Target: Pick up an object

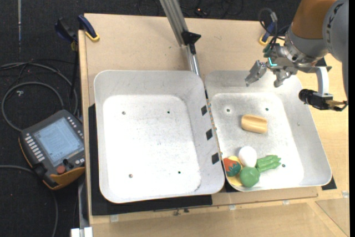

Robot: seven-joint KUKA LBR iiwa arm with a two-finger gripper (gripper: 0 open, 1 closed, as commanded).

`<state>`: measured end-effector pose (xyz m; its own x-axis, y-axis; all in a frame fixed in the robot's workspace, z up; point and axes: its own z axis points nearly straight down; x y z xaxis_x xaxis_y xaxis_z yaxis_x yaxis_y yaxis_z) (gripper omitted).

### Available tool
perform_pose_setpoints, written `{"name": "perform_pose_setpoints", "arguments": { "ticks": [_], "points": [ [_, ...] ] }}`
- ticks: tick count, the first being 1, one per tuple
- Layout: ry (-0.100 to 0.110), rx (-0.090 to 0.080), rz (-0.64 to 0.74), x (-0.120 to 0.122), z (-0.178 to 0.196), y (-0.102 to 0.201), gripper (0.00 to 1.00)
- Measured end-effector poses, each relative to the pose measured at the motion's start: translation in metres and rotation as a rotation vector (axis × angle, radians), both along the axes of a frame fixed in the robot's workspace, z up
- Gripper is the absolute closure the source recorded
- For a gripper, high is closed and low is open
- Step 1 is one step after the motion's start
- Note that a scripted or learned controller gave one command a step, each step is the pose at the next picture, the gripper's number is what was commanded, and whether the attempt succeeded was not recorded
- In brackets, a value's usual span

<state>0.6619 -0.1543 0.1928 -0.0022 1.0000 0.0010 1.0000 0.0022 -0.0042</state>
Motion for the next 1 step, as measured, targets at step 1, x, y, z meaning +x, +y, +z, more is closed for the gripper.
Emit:
{"name": "perform_pose_setpoints", "arguments": {
  "ticks": [1],
  "points": [
    [-0.004, -0.002, 0.002, 0.0010, 0.0028, 0.0000, 0.00]
  ]
}}
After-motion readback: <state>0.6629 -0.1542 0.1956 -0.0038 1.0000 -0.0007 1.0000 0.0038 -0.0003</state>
